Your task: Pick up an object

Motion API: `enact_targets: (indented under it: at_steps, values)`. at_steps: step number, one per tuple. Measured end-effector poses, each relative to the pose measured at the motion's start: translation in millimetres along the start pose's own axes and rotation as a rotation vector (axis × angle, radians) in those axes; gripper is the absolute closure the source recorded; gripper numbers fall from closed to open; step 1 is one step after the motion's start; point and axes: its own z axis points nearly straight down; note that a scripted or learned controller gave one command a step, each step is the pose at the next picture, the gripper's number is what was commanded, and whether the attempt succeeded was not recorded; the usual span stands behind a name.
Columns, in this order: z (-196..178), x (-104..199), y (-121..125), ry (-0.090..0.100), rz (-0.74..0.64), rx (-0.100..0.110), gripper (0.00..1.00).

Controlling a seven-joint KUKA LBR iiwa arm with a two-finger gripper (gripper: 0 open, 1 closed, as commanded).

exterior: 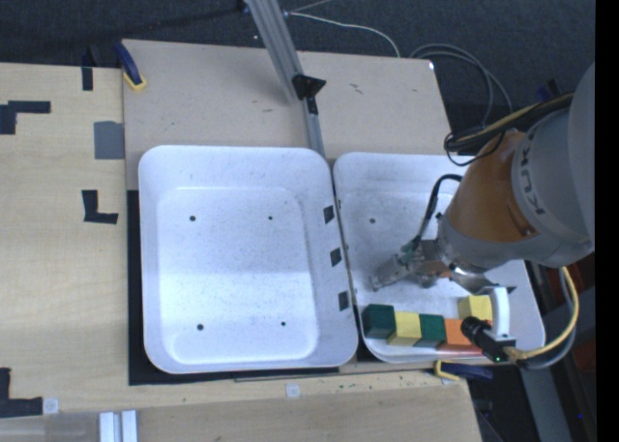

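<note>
Gripper (387, 274) low in right bin (387, 189), jaw state unclear; green block (378, 319), yellow block (408, 327), orange block (451, 332) lined along near wall beside it; left bin (160, 237) adjacent

Robotics lab: plywood bench (222, 102), twin white bins (164, 237), loose cables (464, 63).

The gripper (387, 276) hangs low inside the right bin (387, 189). Just below it, along the bin's near wall, sit a green block (378, 320), yellow block (409, 327) and orange block (456, 333); the left bin (232, 247) lies beyond.
</note>
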Motion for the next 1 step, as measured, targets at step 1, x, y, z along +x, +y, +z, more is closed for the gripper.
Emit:
enact_targets:
  at_steps: [1]
  values:
    - [-90.7,-1.0,-9.9,-0.002,0.0,-0.01,0.0]
